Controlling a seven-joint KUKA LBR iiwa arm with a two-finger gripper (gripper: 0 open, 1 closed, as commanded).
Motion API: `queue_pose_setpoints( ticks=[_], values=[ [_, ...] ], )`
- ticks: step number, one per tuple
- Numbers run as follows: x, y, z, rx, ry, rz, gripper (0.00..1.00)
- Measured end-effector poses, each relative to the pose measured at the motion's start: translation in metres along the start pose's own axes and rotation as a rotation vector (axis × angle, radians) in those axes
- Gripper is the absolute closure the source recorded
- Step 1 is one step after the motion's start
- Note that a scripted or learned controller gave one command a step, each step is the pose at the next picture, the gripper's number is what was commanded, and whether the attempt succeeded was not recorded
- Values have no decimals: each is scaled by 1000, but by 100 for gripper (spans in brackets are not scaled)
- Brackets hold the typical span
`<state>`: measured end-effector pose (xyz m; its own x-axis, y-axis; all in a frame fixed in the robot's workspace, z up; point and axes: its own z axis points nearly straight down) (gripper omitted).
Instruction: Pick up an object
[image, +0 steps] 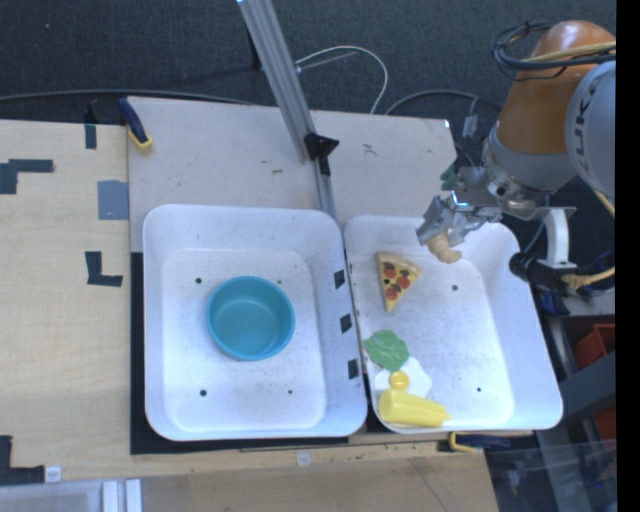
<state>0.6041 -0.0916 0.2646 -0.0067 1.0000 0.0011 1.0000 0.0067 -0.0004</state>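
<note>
My gripper hangs over the back of the right bin, near its far rim. Its fingers are shut on a small tan object that sticks out below the fingertips. A pizza slice toy lies on the bin floor just left of and below the gripper. A green leafy piece, a fried egg toy and a yellow piece lie at the bin's front left. In the left bin sits a blue bowl.
A slanted grey metal pole rises behind the bins, with a black clamp near the divider. Cables and a yellow connector hang at the right bin's far right edge. A wooden benchtop lies to the left.
</note>
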Motion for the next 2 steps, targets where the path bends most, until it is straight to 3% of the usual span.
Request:
queue_pose_setpoints(
  ticks=[2],
  values=[
    [109, 13, 14, 1, 0, 0, 100]
  ],
)
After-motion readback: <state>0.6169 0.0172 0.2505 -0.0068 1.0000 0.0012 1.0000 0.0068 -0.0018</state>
